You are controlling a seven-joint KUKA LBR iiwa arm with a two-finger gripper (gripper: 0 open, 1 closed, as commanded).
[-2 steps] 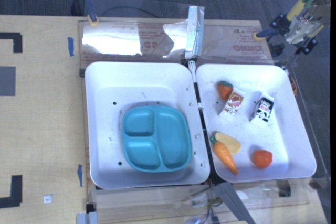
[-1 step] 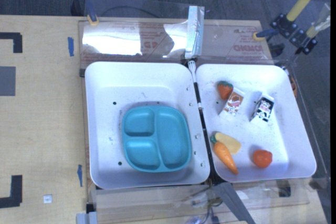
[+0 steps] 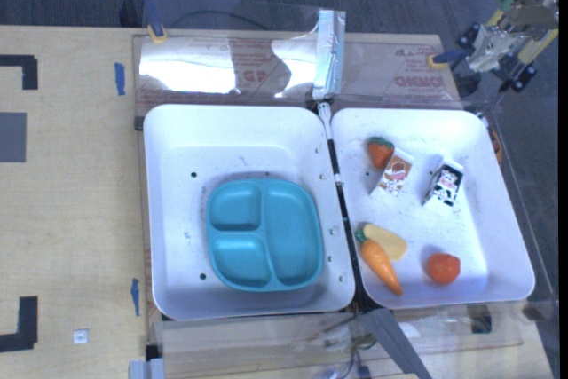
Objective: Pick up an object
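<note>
Toward the lower right of the frame, in the right bin (image 3: 506, 191), the carrot (image 3: 380, 263) looks light, rigid and smooth, best grasped across its thicker middle; finger state cannot be determined.

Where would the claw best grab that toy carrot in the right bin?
Probably across the carrot's thick middle, coming straight down from above. It lies flat and slanted, so the fingers should close across its narrow width. The yellow piece touches its leafy end, so stay clear of that.
</note>
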